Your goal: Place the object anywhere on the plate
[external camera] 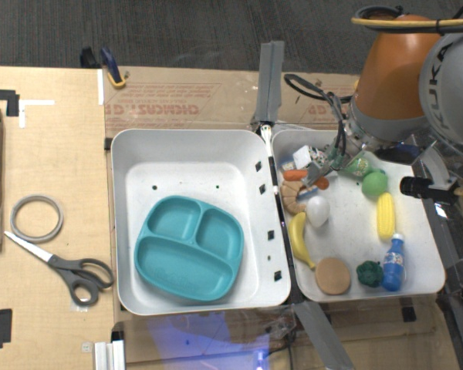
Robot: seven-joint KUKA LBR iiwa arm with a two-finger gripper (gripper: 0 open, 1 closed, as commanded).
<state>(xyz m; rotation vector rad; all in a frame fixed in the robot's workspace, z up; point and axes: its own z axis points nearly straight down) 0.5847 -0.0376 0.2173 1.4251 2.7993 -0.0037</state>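
Observation:
A teal divided plate [189, 247] lies in the left white bin [139, 160], towards its front. My gripper [321, 174] hangs low over the back left part of the right bin [424, 284], among the toy foods. Right by its tip are an orange carrot [295, 174] and a white egg [317, 209]. A green ball [374, 183] sits just to the right of the gripper. Cables and the wrist hide the gripper's tip.
The right bin also holds a banana [297, 239], a yellow corn cob [385, 215], a round brown cookie [333, 275], a green broccoli piece [368, 273] and a blue bottle [393, 263]. Scissors [65, 267] and a tape roll [36, 216] lie on the bench at left.

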